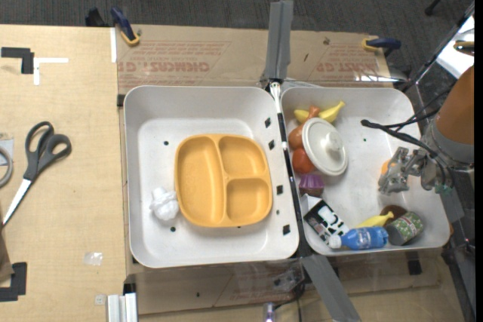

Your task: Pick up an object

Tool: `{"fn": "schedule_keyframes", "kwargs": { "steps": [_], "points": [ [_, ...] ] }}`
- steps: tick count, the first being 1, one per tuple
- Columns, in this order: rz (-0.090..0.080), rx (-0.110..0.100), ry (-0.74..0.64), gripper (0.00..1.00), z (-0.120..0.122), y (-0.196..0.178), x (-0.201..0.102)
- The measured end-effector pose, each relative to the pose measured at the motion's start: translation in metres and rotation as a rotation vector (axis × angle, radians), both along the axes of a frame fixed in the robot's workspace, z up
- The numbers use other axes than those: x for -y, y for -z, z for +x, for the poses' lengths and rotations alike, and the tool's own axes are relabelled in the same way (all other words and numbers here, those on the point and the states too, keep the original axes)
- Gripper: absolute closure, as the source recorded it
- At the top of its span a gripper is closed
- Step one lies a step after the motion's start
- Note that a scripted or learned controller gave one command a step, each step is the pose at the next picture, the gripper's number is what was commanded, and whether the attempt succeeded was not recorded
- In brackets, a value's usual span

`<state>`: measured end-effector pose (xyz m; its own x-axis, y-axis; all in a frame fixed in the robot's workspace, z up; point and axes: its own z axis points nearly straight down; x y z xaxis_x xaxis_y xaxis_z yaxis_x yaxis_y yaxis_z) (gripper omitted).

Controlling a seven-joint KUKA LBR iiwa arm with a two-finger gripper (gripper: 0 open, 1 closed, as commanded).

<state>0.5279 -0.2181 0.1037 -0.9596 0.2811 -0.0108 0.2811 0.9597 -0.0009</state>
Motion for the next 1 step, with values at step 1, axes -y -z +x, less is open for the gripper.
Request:
{"fn": "schedule_keyframes", "kwargs": {
  "steps": [1],
  "points": [
    [0.004,-0.005,0.072,1.00,0.0488,0.0109,-0.0455]
  ]
}}
